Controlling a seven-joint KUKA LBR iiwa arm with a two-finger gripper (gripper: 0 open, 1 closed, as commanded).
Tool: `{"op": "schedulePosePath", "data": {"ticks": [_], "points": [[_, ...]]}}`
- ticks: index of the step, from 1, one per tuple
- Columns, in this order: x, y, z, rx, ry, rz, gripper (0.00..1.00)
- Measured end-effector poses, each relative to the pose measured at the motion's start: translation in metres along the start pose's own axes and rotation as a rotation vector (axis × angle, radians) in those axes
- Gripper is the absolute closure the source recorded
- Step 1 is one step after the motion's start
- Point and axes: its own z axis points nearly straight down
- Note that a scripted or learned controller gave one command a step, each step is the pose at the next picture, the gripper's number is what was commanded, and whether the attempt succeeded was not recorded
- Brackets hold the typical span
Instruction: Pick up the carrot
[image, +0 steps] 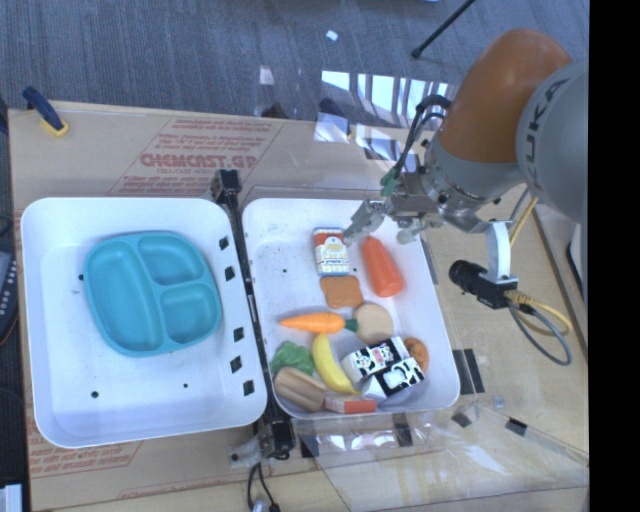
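1. Right bin (262, 300), near end, 6 o'clock: a heap of play food. A bread roll (300, 388), a banana (331, 362), a green leafy piece (291, 357) and a black-and-white carton (385, 367) lie touching, probably tipped in loose.
2. Carrot (312, 322), centre of the right bin: lying flat, tip toward 9 o'clock, green end at 3 o'clock touching a pale round piece (374, 320). Its top and long sides are bare, so a grasp from above looks workable.
3. Biscuit (342, 291) and small can (331, 251), 12 o'clock of the carrot.
4. Orange-red sausage (381, 266), 1 o'clock of the carrot.
5. Gripper (372, 218), far end of the right bin: over the sausage's far tip, well apart from the carrot; whether it is wide or narrow I cannot tell.
6. Left bin (40, 300): holds a blue divided plate (152, 291).
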Motion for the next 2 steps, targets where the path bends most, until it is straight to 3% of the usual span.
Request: {"op": "schedulePosePath", "data": {"ticks": [1, 2], "points": [[-0.008, -0.042, 0.127, 0.013, 0.002, -0.02, 0.0], [-0.007, -0.027, 0.196, 0.005, 0.002, 0.095, 0.0]]}}
